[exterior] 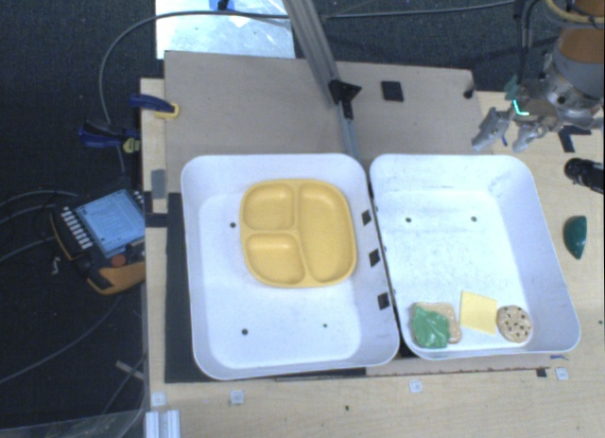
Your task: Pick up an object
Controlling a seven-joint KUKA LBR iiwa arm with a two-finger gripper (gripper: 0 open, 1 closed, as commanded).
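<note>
Nearest the lens lay the front rim of the left bin (284, 362), a shallow white tub that touched the right bin (544, 228) along their shared inner edge. Both rested on the bench (255, 96), the largest thing in sight, a pale brown board with dark floor around it. Next in size came the yellow tray (299, 234), a three-compartment plate lying flat in the upper middle of the left bin. The arm (577, 43) stood at the upper right, past the far corner of the right bin and well apart from everything inside it. Its gripper (515, 133) hung over the bench just beyond that bin's far rim, fingers spread wide with nothing between them. Smaller still were the three food pieces in the right bin's near corner (set close in a row): a green-topped sandwich (434, 324), a yellow cheese slice (478, 312) and a speckled cookie (514, 324).
</note>
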